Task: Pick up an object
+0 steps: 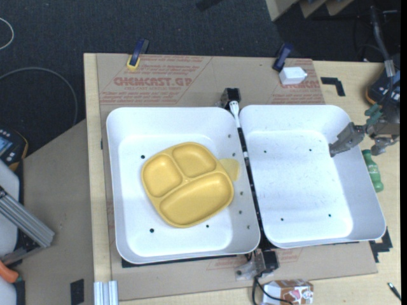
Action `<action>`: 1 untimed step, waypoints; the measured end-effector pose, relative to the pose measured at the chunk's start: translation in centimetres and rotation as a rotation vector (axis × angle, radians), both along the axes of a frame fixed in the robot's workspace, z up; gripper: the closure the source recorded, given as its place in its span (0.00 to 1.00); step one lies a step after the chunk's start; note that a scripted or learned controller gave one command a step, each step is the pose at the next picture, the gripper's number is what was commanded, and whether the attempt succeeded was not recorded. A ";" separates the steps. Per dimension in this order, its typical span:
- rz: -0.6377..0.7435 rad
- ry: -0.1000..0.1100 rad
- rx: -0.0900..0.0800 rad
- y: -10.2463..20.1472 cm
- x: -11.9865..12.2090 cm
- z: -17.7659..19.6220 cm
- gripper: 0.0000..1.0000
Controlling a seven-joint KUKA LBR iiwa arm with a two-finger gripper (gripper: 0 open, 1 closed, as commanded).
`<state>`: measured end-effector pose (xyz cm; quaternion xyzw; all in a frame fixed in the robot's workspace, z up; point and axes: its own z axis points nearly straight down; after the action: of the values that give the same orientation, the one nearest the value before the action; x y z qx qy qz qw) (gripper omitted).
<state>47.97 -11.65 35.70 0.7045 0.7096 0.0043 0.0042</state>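
The end effector (pixel 356 140) sits at the right side of the view, over the right rim of the right bin (pixel 299 221). One grey finger (pixel 343 140) points left and downward over the bin's inner wall, and a second part shows further right near the frame edge. Nothing is seen between them. Whether the end effector is spread or clenched cannot be told from this angle.

Little of the arm (pixel 389 107) is visible. It enters from the right edge, dark and partly blurred, just above the end effector.

A green object (pixel 374 169) lies just below the end effector on the bin's right rim; what it is cannot be told.

The right bin is white and shallow, with small dark specks on its floor. It touches the left bin (pixel 127 234) along a dark centre seam.

In the left bin lies a yellow plate (pixel 186 184) with three compartments, two small ones above and one large one below. It rests tilted slightly, near the bin's middle, well apart from the end effector. A pale yellow bit peeks out at its right edge.

Both bins sit on a tan board (pixel 191 75) printed with red lettering, on the desk. A yellow-and-blue clamp (pixel 136 54) grips the board's top edge at left, and a small white block (pixel 292 75) rests at top right.
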 end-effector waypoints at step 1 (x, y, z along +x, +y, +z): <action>0.008 -0.006 0.003 10.9 0.1 12.2 0.00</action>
<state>48.05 -0.71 47.88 0.7017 0.7124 0.0074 0.0054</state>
